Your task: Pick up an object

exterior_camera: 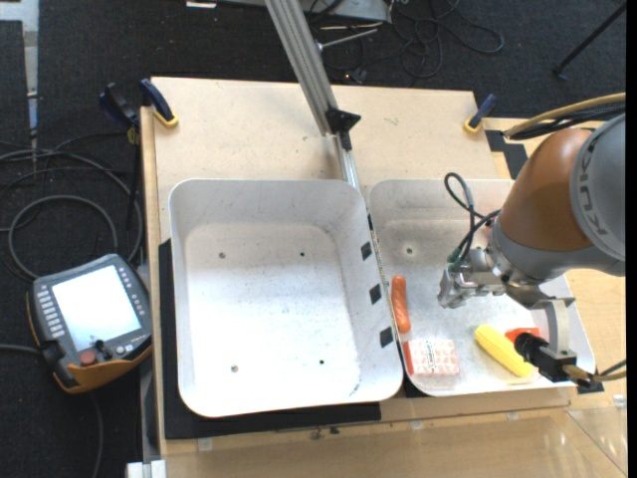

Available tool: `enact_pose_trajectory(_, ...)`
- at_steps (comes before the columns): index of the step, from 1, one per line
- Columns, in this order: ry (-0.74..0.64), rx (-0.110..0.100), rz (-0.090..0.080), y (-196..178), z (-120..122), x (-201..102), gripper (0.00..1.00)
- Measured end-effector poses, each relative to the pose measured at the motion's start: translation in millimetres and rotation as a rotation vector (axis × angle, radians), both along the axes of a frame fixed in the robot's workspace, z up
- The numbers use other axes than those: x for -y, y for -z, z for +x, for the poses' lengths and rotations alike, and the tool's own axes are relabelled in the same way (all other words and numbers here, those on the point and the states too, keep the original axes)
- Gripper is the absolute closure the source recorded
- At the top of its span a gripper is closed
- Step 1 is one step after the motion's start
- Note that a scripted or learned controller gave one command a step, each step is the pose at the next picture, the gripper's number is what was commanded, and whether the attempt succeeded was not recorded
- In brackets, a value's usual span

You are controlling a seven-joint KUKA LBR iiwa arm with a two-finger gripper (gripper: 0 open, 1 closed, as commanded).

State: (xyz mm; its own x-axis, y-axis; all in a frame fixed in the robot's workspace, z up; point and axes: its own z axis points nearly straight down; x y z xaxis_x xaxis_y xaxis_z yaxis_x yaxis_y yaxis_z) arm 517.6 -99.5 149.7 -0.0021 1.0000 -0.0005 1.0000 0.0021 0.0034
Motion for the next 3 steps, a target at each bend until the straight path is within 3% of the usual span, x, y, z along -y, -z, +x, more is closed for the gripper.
enact_pose_trajectory(1, -0.001, 0.004, -0.001, -63, 6, 0, 1.00)
enact_pose_trajectory(2, -0.001, -0.002, 0.000, -72, 6, 0, 1.00)
enact_pose_trajectory(3, -0.005, -0.003, 0.001, -64, 25, -48, 1.00)
